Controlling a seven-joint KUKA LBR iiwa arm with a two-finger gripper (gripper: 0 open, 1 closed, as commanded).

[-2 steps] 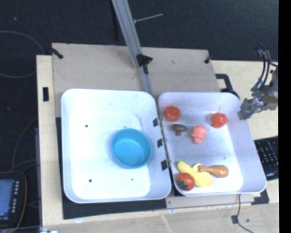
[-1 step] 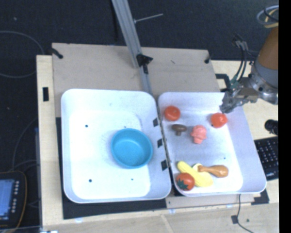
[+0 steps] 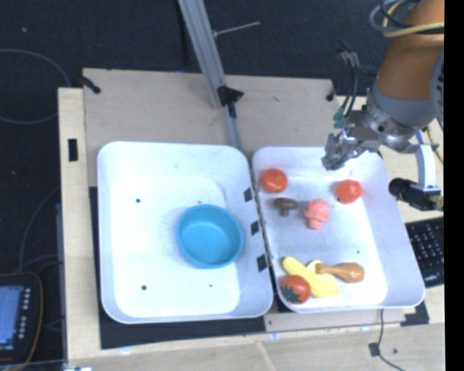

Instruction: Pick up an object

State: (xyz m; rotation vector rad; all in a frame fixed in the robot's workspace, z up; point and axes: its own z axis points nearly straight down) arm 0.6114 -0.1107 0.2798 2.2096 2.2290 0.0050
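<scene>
The right bin holds several toy foods: a red tomato, a brown mushroom, a pink piece, a red piece, a yellow banana, a brown drumstick and a red strawberry-like piece. My gripper hangs over the bin's far edge, up and left of the red piece. Nothing shows between its fingers.
The left bin holds a blue bowl. A slanted metal pole rises behind the bins. A black keyboard lies off the right bin's right side, and a small screen sits at the lower left.
</scene>
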